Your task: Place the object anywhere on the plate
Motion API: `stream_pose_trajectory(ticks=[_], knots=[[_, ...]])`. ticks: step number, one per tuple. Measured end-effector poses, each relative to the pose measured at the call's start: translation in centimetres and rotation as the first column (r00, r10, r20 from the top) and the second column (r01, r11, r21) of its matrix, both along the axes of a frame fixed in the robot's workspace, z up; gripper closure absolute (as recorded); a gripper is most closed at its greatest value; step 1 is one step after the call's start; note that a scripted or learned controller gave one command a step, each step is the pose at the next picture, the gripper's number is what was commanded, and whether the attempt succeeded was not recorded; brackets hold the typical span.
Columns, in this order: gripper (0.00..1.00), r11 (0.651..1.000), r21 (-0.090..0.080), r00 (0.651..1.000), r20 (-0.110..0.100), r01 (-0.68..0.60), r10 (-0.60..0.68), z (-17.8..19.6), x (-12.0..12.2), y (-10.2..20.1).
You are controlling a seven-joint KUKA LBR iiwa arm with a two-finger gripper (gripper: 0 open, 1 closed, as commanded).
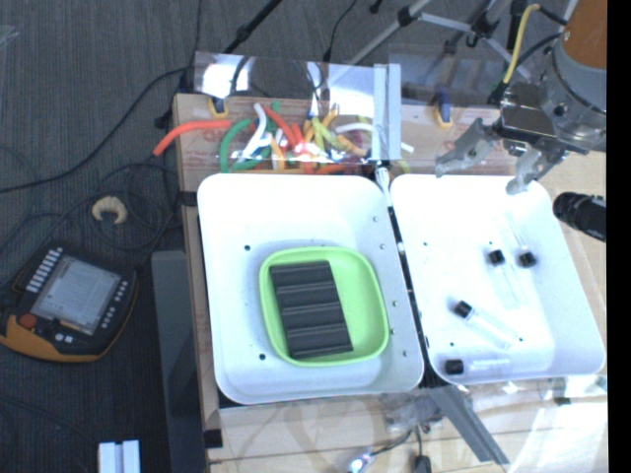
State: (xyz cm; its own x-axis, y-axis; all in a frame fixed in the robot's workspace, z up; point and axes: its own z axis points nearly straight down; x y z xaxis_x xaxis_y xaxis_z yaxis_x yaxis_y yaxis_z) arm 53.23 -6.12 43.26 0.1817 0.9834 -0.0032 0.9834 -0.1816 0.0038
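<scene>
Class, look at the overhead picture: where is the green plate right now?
The green plate sits in the left white bin of the camera view, near its middle, with a dark ridged block lying on it.

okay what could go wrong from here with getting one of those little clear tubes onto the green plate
The clear tubes barely stand out against the white right bin, so a grasp may miss. The gripper hangs open above that bin's far edge. The dark ridged block covers much of the green plate, leaving little bare room.
</scene>
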Motion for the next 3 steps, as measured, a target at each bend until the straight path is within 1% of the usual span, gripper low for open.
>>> stream_pose_trajectory(ticks=[1,2,3], knots=[[0.00,0.998,0.001,0.998,-0.001,0.063,-0.063,0.2,-4.4,-2.2],[0.00,0.984,0.001,0.984,-0.002,0.179,-0.179,0.2,-4.8,-7.0],[0.00,0.997,0.000,0.997,-0.002,0.073,-0.073,0.2,-4.8,-9.0]])
